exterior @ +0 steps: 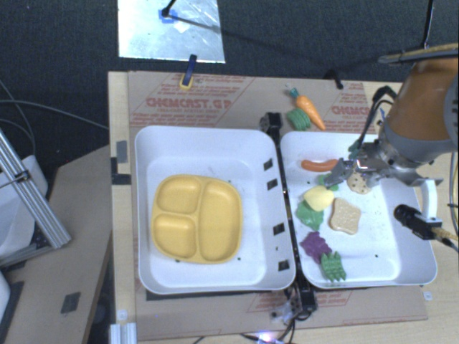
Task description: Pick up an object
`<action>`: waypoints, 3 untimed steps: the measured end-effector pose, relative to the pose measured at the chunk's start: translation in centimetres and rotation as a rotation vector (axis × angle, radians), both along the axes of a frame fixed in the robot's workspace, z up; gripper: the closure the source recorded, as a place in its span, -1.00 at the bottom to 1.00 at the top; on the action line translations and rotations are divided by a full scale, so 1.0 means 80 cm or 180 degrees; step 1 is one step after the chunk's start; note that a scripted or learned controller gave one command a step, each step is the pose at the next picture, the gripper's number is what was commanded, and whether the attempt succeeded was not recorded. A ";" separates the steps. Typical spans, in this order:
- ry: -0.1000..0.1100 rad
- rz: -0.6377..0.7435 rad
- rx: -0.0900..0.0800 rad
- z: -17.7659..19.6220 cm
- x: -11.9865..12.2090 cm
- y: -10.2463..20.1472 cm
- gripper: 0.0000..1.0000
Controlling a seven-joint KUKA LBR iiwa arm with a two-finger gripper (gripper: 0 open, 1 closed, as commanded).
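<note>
White plastic makes the two bins, and the right bin (412,260) holds nearly all the small toy foods. The gripper (343,172) sits in the upper middle of that bin, at the end of the grey arm (423,131), which comes in from the right edge of the frame with its orange band high at the upper right. The wrist is bent down and toward the left, so the tool points into the bin at a slant.

Whether the gripper is open or closed I cannot tell; it is small and partly blurred, and I see nothing clearly between its tips.

The nearest things lie very close. The orange sausage (318,165) is just to the left of the tips, a little above them, with its long axis running left to right across the frame. The yellow lemon (319,197) is just below the tips, and the round cookie (358,184) is just beside them on the right. I judge the sausage or the lemon to be the likely target.

Further down are the toast slice (346,216), a purple grape bunch (315,245) and a green piece (333,266). The left bin (154,149) holds a yellow divided plate (199,218).
</note>
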State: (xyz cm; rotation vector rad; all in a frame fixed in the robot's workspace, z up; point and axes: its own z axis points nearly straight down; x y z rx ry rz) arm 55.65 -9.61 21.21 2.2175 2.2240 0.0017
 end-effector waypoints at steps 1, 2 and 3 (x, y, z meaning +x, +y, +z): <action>-0.0025 -0.0006 -0.0008 -0.161 -0.020 0.007 -1.00; -0.0033 -0.0003 -0.0008 -0.156 -0.038 0.005 -1.00; -0.0038 -0.0007 -0.0012 -0.156 -0.052 0.008 -1.00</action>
